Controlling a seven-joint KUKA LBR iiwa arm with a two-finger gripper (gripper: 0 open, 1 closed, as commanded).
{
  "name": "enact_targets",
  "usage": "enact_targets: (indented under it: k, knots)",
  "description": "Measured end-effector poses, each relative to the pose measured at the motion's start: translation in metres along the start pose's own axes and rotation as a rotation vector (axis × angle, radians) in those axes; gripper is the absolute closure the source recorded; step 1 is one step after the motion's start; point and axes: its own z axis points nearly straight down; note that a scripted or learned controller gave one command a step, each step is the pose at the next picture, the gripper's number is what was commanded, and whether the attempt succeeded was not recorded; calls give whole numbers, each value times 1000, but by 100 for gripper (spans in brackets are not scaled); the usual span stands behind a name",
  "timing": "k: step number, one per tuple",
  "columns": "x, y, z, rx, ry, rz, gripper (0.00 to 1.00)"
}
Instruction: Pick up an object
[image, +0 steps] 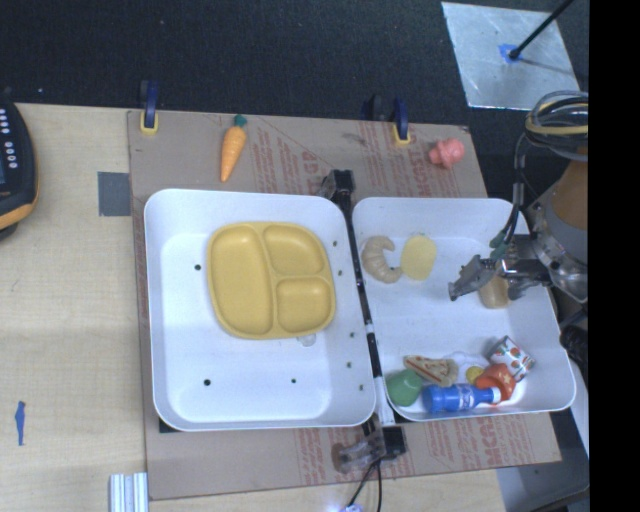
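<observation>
There is red writing printed on the brown cardboard (300, 455) under the bins, but it is too small and faint for me to read. My claw (468, 283) is over the right bin (440, 340), near its right side, and its dark fingers point to the left. They look spread a little, with nothing between them. Just beside my claw, on its right, is a small tan thing (493, 293) that I cannot make out well, so I cannot tell which way it points. To the left of my claw are a curled croissant (380, 258) and a pale yellow piece (418, 256), lying just beside each other. Along the bottom edge of this bin is a crowded pile: a green cup (403, 387), a slice of toast (432, 369), a blue bottle (455, 399) lying on its side with its long way going left to right, an orange toy (494, 380), and a small red and white carton (509, 354). The left bin (250, 395) holds a yellow plate (270, 278) with three parts. A toy carrot (231, 148) and a pink lump (447, 151) lie on the cardboard behind the bins.
</observation>
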Motion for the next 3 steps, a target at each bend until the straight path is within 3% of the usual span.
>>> enact_targets:
  k: [1, 2, 3]
  knots:
    - [30, 87, 150, 3, 0, -6, 0]
    - [11, 148, 149, -6, -2, -2, 0]
    - [11, 146, 138, 0, -1, -6, 100]
